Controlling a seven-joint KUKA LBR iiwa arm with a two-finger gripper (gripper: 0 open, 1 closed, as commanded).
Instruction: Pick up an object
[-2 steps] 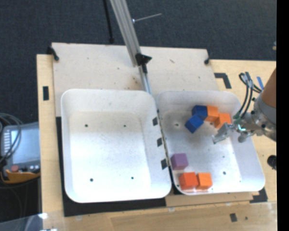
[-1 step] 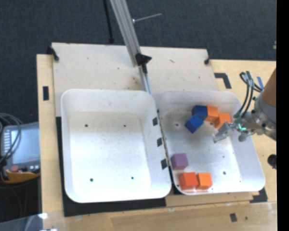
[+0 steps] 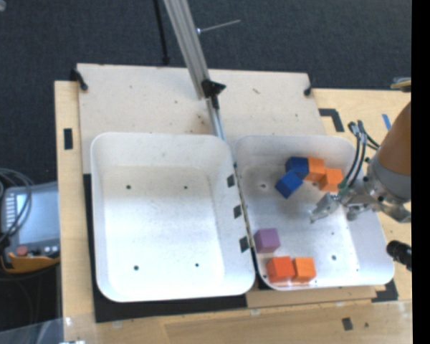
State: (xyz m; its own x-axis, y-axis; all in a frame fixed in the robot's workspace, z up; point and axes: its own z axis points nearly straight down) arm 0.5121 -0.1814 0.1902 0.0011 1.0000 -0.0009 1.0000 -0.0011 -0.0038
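The right bin holds several small blocks. Two blue blocks lie near its upper middle, with two orange blocks just to their right. A purple block sits near the bin's left wall, and two more orange blocks rest by the front wall. My gripper hangs over the right part of this bin, below the upper orange blocks and apart from them. Nothing shows between its fingers.
The left bin stands beside the right one, sharing a middle wall. A slanted metal pole rises from the back board to the top of the view. A grey box with cables sits off the bench's left edge.
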